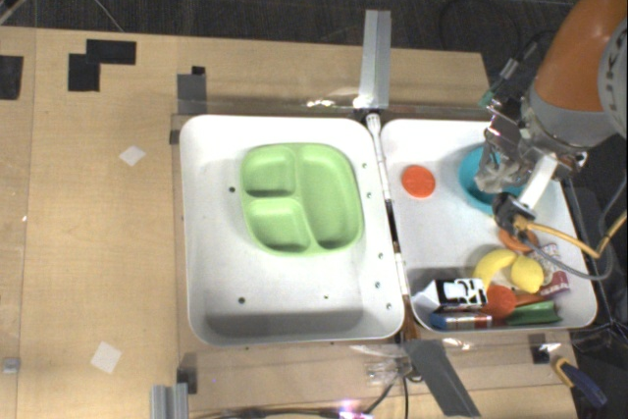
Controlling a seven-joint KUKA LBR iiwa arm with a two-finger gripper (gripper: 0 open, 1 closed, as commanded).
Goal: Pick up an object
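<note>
Claw (pixel 497 174) is low in the right bin (pixel 442 240), right over the teal dish (pixel 473 180) near the back wall; looks lined up for a grab there, prob. since the dish sits apart from other stuff and is easy to reach. Can't tell if claw is released or clenched, so no grasp confirmed.

Orange disc (pixel 420 181) lies just left of claw, loose on the floor. Toward the camera from the claw, a pile crowds the front corner: yellow lemon (pixel 510 268), black-white box (pixel 460 290), red and green pieces. Well left of claw, green divided tray (pixel 299 197) rests in the left bin (pixel 211 240).
</note>
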